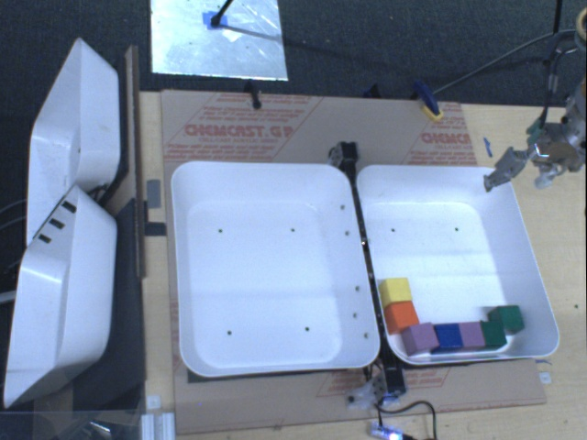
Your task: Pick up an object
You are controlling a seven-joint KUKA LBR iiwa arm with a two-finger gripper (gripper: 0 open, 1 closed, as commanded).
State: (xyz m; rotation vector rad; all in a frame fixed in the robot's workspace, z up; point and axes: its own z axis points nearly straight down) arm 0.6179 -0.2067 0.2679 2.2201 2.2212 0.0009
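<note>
Several small blocks lie along the near edge of the right bin [438, 174]: a yellow block [395, 291], an orange block [401, 315], a purple block [419, 337], a blue block [448, 336], a pale purple block [471, 335] and a green block [503, 324]. They touch one another in an L-shaped row. My gripper [519, 178] hangs over the far right rim of that bin, well away from the blocks. Its fingers are spread open and nothing is between them.
The left bin [261, 169] sits beside the right one, with a black clip [345, 152] where they meet at the back. Spare white bins [69, 246] lean at the far left. A shiny metal sheet [218, 26] lies beyond the cardboard base [275, 122].
</note>
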